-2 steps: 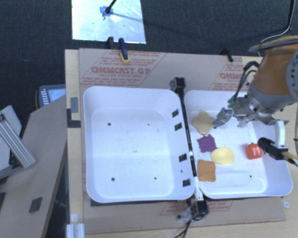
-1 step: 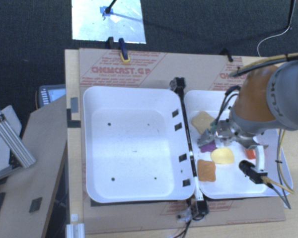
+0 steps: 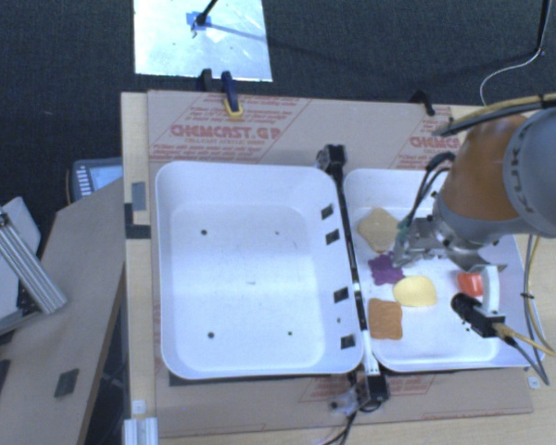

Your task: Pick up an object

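Five small things lie in the right bin, all toward its left half. A pale tan, rounded piece sits farthest back. Just in front of it lies a small purple, ragged-edged shape. Nearer still is a yellow lump, with a flat orange-brown piece beside it at the front. A red-orange item lies to the right, partly hidden.

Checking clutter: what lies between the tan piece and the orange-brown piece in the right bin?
In the camera view, the purple piece lies between the tan piece and the orange-brown piece.
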Robot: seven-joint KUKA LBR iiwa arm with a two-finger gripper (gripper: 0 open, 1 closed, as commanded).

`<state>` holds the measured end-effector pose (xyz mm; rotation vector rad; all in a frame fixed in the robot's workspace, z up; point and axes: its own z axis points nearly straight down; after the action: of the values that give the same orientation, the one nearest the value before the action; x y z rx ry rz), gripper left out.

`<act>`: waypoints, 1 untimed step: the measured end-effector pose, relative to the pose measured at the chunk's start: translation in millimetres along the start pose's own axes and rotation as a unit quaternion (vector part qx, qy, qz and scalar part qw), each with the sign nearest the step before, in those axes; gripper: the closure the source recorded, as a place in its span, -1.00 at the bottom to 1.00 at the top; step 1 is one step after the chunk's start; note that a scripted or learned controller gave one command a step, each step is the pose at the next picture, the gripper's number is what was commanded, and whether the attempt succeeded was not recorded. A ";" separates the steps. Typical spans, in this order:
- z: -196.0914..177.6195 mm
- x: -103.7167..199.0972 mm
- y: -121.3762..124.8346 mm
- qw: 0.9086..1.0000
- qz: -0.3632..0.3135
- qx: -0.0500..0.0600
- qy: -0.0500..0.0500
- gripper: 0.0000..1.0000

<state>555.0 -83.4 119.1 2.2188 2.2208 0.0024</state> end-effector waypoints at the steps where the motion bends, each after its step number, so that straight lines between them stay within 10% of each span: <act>1: -33.5 -76.7 -25.3 1.000 0.003 0.000 -0.001 1.00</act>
<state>529.7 -160.2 152.6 2.2237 2.2119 0.0001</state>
